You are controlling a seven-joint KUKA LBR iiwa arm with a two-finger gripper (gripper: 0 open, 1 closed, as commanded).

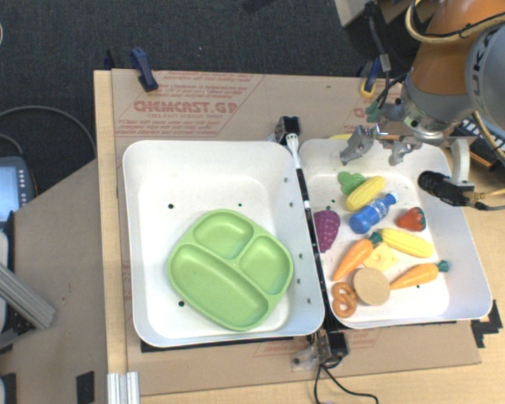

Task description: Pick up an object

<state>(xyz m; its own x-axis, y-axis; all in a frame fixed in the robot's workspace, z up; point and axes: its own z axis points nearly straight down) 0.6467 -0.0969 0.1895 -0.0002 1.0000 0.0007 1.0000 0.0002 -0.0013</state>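
Observation:
The right bin [463, 297] holds several toy foods: a yellow corn cob with a green end [362, 190], a blue bottle [372, 214], purple grapes [326, 228], a red strawberry [411, 219], a yellow banana [406, 242], two orange carrots [353, 258] [418, 274], a tan round disc [372, 286] and a pretzel [343, 298]. My gripper [379, 148] hangs over the far end of this bin, above and behind the corn. Its fingers [354, 147] stand apart, open, with nothing between them.
The left bin [147, 183] holds a green divided plate [229, 268]. A black clip [288, 129] sits at the far end of the divider between the bins. Brown cardboard lies under both bins, with a blue clamp [143, 68] at its far left edge.

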